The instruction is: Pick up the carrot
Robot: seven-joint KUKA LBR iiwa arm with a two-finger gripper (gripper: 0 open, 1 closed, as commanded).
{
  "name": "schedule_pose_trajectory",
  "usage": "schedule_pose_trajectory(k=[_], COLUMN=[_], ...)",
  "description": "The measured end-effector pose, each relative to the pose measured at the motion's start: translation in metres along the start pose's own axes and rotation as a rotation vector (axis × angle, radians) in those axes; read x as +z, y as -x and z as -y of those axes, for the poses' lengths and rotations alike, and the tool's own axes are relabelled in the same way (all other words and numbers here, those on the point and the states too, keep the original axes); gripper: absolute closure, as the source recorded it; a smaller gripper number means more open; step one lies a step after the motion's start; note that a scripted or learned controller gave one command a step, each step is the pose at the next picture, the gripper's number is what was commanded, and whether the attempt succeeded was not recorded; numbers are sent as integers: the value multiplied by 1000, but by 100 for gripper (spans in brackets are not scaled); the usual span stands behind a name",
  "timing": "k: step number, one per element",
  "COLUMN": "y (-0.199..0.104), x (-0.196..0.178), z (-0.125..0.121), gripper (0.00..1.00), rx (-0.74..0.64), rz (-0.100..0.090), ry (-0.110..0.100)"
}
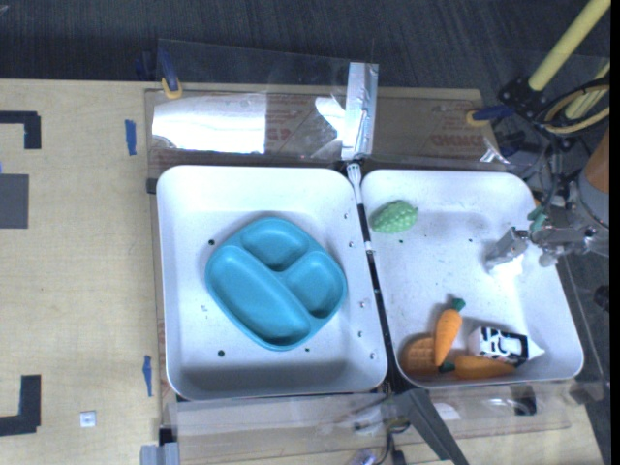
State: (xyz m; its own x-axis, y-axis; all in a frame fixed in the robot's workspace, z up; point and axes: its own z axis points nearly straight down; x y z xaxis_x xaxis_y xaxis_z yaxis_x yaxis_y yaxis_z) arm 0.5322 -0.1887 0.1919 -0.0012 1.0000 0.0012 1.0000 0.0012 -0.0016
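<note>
The carrot (448, 329), orange with a small green top, lies upright-slanted in the front part of the right bin (455, 260). Its lower end rests against a round orange-brown item (417, 355). My gripper (531, 244) hovers at the right bin's right side, behind and to the right of the carrot and well apart from it. Nothing shows in the gripper.
A second long orange piece (482, 366) and a black-and-white object (504, 342) lie just right of the carrot. A green bumpy item (393, 216) sits at the right bin's back left. The left bin (184, 260) holds a blue divided plate (276, 281).
</note>
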Motion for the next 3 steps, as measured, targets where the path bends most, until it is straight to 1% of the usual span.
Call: schedule_pose_trajectory(k=[1, 2, 3], y=[-54, -74, -74], x=[80, 105, 94], z=[23, 51, 49], gripper=[0, 0, 100], rx=[12, 149, 151], rz=[0, 2, 3], ry=[-2, 9, 14])
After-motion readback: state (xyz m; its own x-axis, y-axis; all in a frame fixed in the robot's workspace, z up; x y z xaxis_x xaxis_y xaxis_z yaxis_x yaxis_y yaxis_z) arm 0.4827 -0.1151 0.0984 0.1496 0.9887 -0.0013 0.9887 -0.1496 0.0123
